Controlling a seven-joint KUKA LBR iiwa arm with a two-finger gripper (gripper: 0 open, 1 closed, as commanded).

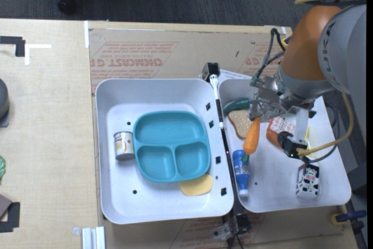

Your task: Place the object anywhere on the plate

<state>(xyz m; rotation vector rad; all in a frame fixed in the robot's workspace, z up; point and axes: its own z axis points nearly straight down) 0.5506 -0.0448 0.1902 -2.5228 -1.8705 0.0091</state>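
Carrot pinched over the right bin, plate across the divider to the left

My gripper (pixel 256 119) hangs above the right bin (pixel 326 183) with the carrot (pixel 252 137) dangling from it, top end caught between my fingers and the rest pointing down toward the near side. As I judge it, the hold is only on the tip, so the carrot could swing or slip out as I carry it left. It also hangs low beside the bread slice (pixel 239 122) and the blue bottle (pixel 240 169), and the rims where the bins meet lie in my path; without more lift it may snag there. The teal plate (pixel 172 146) sits mid left bin (pixel 111 183), a small can (pixel 123 144) touching its left edge and a yellow piece (pixel 196 185) tucked under its near rim, so overshooting could knock the can.
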